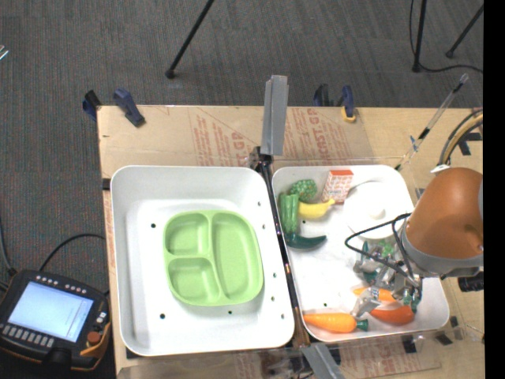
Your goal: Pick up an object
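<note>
Gripper [388,284] low in right bin [347,271], lower right of frame, above orange piece [392,315]. Jaw state impossible to tell. Carrot [333,320] just left; green tray [213,257] in left bin [134,243].

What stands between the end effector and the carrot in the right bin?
Nothing visible. The end effector hangs low in the right bin, and the carrot lies just beside it on bare bin floor.

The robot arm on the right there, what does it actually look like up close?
The arm shows a rounded orange band with a grey section beneath it. Below hangs the gripper, a cluster of metal-grey parts with small green bits, and thin black cables loop around it. No markings are readable from here.
</note>
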Available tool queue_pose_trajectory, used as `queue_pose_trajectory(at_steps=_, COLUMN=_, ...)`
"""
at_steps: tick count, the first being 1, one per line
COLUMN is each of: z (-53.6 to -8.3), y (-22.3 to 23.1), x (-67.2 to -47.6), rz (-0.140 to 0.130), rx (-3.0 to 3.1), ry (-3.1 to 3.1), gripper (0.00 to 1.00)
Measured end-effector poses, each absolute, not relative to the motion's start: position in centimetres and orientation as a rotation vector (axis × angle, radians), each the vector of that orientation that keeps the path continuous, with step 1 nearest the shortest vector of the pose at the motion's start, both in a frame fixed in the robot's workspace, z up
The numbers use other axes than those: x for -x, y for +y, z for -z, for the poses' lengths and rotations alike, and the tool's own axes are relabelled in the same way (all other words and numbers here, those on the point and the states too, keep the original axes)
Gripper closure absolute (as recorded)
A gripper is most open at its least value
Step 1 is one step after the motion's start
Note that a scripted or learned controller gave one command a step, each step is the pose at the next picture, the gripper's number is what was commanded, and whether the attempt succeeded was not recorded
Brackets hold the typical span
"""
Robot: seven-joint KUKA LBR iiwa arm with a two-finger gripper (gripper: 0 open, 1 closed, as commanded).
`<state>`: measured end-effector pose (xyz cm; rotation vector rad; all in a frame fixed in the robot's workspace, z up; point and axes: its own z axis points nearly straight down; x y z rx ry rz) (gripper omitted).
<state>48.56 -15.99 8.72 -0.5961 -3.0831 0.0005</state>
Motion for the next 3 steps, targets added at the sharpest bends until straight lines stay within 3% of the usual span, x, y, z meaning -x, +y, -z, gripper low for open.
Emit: queue_pose_trajectory(at_steps=3, z=-9.27, y=-14.50, x=-48.25, rz=-0.015, rx=0.377, ry=-3.145, gripper=0.00)
